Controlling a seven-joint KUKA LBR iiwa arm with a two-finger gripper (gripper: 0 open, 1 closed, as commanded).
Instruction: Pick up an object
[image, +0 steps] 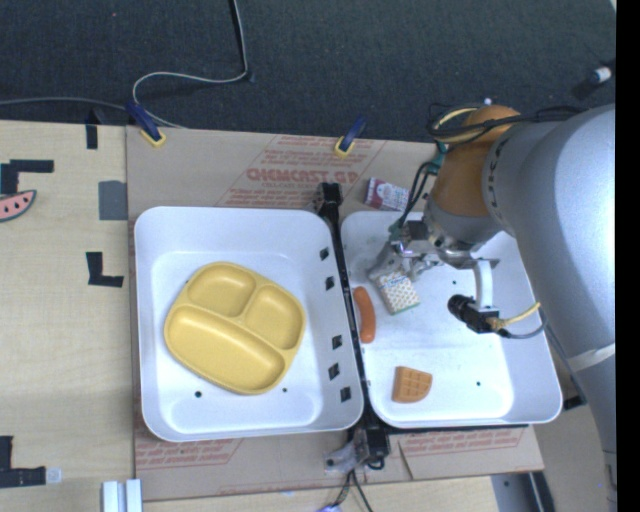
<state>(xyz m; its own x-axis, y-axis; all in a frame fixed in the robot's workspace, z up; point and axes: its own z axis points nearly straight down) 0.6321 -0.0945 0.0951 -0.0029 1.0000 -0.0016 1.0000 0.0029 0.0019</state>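
Three loose things lie in the right white bin (520, 400). An orange-red sausage (365, 313) rests along its left wall, and a tan waffle piece (411, 384) lies near the front. A small white block with a green grid pattern (398, 293) sits in the middle left. My gripper (400, 264) hangs low over the bin, right at the upper edge of that block. The grey arm with its orange band (470, 170) reaches in from the right and hides the bin's far right part.
The left white bin (160, 390) holds a yellow divided tray (236, 325). A black divider (340, 300) runs between the bins. A small dark-red packet (383, 193) lies on the cardboard behind the right bin. A black cable plug (472, 313) hangs off the wrist.
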